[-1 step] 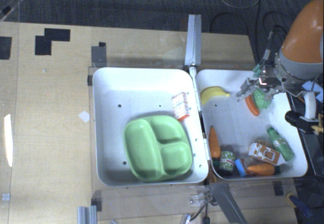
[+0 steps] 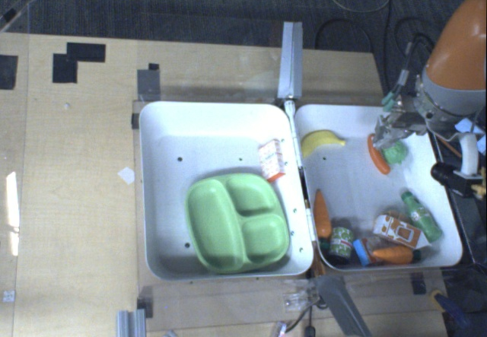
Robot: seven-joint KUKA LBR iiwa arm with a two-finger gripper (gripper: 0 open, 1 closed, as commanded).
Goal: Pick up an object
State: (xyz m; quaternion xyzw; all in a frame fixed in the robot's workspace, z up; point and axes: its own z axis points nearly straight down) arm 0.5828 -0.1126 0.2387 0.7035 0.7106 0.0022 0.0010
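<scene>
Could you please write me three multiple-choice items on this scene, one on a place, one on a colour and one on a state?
1. Where does the green tray lie?
A. left bin
B. right bin
C. on the bench outside the bins

2. What colour is the banana in the right bin?
A. red
B. yellow
C. blue

3. How does the tray sit?
A. leaning upright on a wall
B. flat, open side up
C. stacked on the banana

Answers:
1. A, as the tray rests in the left bin, towards its near edge.
2. B, as the fruit by that bin's far left corner is plainly yellow.
3. B, as its three compartments face the camera.

The gripper hovers at the right bin's far right corner.
</scene>
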